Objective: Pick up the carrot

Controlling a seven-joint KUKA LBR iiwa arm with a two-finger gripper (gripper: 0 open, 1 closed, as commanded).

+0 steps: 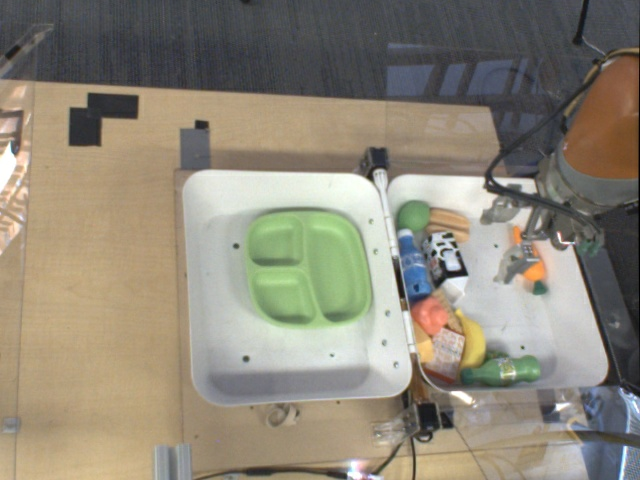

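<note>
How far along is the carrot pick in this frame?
Done: the arm has reached into the right bin, and the gripper sits right at the carrot. In hand: the approach or grasp itself; the orange carrot shows just beneath the gripper, seemingly resting on the bin floor, and I cannot tell whether the jaws have closed on it. Left: a confirmed grip and the lift. The green tray in the left bin plays no part.

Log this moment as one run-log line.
gripper: over right bin, at carrot | grasp: unconfirmed | green tray: left bin
</note>
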